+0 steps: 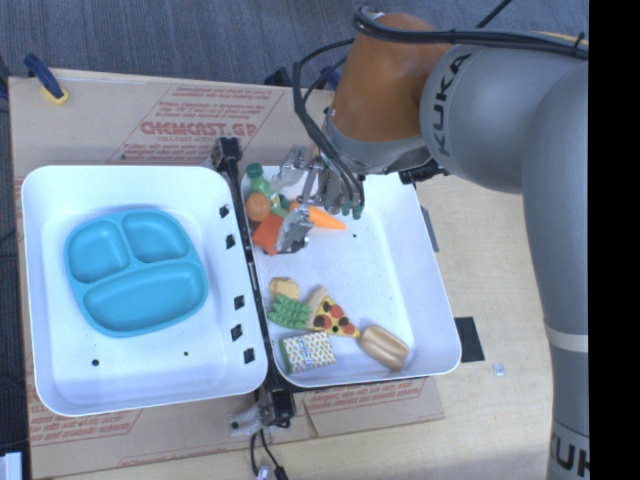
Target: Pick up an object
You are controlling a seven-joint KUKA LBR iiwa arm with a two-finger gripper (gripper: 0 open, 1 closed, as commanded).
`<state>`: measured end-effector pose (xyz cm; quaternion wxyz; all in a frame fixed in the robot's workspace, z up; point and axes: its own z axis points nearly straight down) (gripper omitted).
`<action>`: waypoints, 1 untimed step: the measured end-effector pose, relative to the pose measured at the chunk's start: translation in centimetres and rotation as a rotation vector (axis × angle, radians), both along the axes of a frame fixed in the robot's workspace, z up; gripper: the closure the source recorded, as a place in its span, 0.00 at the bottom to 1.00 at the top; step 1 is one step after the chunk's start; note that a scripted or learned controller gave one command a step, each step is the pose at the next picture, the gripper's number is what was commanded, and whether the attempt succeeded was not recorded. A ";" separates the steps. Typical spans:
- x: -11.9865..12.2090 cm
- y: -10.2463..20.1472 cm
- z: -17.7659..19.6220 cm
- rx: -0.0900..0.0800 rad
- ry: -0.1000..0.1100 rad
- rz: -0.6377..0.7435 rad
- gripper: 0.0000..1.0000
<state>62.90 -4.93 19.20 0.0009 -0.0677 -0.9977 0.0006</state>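
Hand of the grey arm lowered among toy foods at the right white bin's far left corner, finger spacing indiscernible, the orange plastic carrot just beside it; a sound grasp wants fingers centred on one item.

Toy carrot in right bin

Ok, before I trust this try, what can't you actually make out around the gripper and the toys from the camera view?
- Gripper: small and cluttered, so whether it grips the carrot can't be told.
- Green bottle: lower part hidden behind the toys in front of it.
- Far end of the right bin: covered by the arm.
- Patterned block: print too small to read.
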 end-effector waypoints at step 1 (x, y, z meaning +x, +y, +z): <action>-0.8 -5.6 -9.8 0.000 -0.005 0.072 0.00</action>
